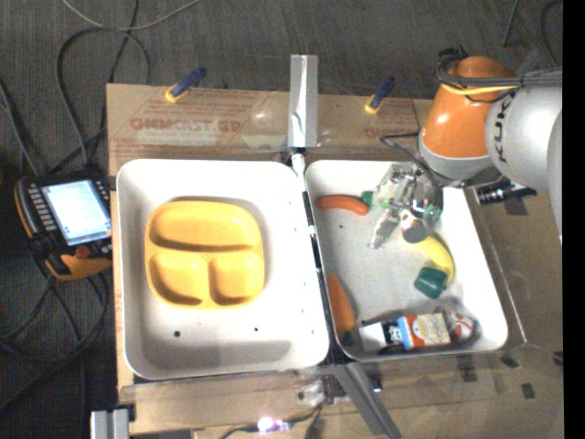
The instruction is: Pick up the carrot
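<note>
Carrot, the long orange tapered plastic one [341,303], lies along the left wall of the right white bin [489,273], toward its front left corner, just beside a bottle with a dark label [416,330] at the front edge. Another orange piece with a green end [343,204] sits near the back left corner. The gripper [395,210] hangs over the bin's back half, well apart from the carrot, fingers spread and empty. A good approach would come down aligned across the carrot, clear of the wall.
</note>
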Available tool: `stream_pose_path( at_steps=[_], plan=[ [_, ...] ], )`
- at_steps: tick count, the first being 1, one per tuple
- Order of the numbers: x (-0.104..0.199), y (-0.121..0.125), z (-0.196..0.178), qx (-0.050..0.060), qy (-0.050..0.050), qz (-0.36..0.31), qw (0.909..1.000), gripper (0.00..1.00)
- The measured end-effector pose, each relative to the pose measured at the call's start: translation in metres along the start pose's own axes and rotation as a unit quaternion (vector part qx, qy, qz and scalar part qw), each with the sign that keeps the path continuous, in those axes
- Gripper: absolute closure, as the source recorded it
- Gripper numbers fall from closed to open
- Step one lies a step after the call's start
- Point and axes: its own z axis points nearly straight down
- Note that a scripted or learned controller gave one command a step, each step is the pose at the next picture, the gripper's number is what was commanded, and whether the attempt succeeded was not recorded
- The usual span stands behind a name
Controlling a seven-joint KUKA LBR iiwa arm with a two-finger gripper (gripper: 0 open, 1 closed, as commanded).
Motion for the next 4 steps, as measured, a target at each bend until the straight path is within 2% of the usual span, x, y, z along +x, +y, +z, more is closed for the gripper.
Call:
stream_pose_path(
  at_steps=[1, 2, 3, 4],
  plan=[
    [0.017, 0.026, 0.007, 0.003, -0.001, -0.061, 0.9981, 0.0],
    [0.078, 0.025, 0.012, -0.003, 0.0, -0.272, 0.9623, 0.0],
    [-0.011, 0.051, 0.015, -0.004, -0.003, -0.392, 0.9199, 0.0],
    [-0.014, 0.054, 0.001, -0.006, -0.009, -0.39, 0.9206, 1.0]
  ],
)
